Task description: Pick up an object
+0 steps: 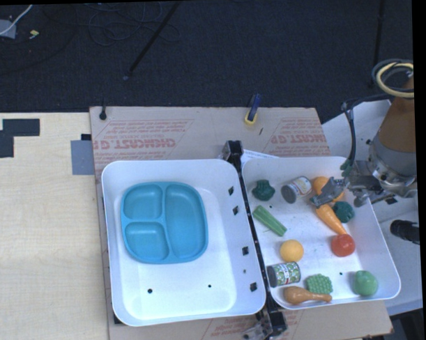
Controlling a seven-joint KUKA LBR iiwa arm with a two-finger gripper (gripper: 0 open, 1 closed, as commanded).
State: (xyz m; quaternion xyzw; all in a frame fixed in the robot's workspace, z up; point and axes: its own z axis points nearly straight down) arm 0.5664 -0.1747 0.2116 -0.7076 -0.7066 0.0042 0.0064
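The right bin [383, 257] holds several toy foods. A carrot [331, 219] lies by a dark green piece [344, 211], with a small orange item [319, 184] and a grey can [295, 190] close by. My gripper [332, 194] reaches in from the right and hovers low over the bin's upper right part, just above the carrot's top end and beside the small orange item. Nothing is visibly lifted.
Also in the right bin are a dark green piece [262, 190], a green cucumber [269, 220], an orange ball [291, 251], a red tomato [342, 245], a green-labelled can [283, 273], a green textured piece [318, 283], a green ball [365, 283] and a tan drumstick [306, 295]. The left bin [175, 292] bears a blue divided plate [163, 222].
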